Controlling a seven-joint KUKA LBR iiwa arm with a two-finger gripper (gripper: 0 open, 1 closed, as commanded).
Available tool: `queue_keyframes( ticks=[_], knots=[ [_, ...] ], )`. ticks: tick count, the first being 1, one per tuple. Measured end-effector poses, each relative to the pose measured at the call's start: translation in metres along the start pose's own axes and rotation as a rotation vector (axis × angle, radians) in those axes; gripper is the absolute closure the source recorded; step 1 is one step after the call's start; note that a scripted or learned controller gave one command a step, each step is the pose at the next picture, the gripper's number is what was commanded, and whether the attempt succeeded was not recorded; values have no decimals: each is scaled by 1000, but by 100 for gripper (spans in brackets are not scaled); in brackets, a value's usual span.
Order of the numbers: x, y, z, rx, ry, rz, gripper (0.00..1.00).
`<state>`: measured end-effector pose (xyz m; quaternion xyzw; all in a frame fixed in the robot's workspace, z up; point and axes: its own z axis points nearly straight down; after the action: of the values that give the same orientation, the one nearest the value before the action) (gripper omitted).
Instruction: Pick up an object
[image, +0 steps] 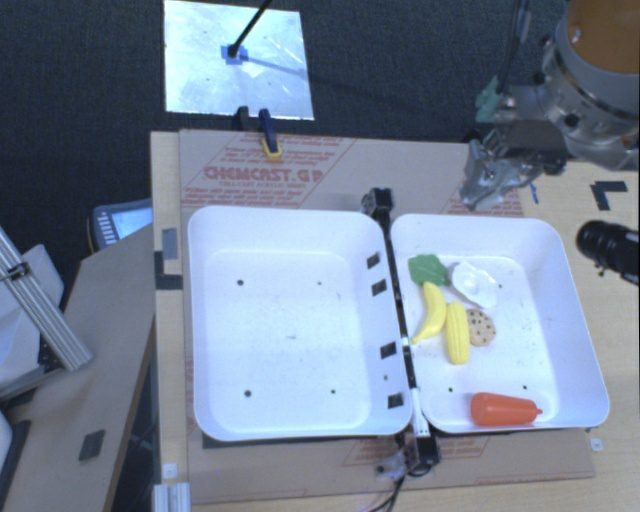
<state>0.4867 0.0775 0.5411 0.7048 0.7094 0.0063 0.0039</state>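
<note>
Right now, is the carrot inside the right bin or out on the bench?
Inside. The carrot lies on its side on the floor of the right bin, near its front rim, apart from the banana.

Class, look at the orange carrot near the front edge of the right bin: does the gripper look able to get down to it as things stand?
Probably yes. The carrot lies alone on the bin floor, apart from the banana, corn and cookie. The gripper hangs above the right bin's far rim, with open space between.
</note>
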Motion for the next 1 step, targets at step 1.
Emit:
queue_keyframes(
  ticks=[1],
  knots=[
    [-15, -1, 100, 21, -5, 7, 100]
  ],
)
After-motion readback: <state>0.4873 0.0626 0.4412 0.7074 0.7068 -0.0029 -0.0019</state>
